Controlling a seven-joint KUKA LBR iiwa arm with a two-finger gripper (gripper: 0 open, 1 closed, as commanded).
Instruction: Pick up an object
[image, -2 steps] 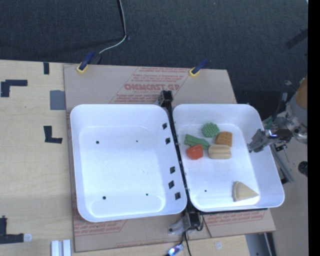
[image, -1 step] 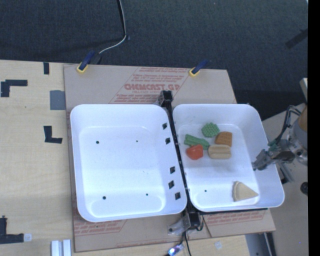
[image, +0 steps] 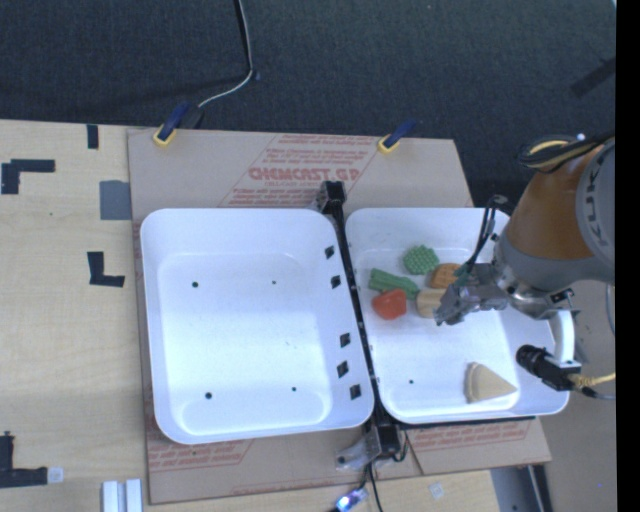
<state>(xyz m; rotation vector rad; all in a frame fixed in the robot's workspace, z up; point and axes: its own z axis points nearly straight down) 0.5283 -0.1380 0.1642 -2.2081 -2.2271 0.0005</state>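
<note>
Five objects face you in the right bin (image: 560, 402); the gripper (image: 450, 305), its opening impossible to judge, hovers at the tan block (image: 429, 302), beside the red piece (image: 390, 303).

2 white bins (image: 240, 235) side by side, brown cardboard sheet (image: 300, 170) beneath, wooden bench (image: 60, 330), dark carpet (image: 400, 60), white cable (image: 235, 70)

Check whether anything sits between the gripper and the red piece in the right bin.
The gripper is over the cluster, at the tan block, which lies between it and the red piece. The green stick touches the red piece from above.
</note>
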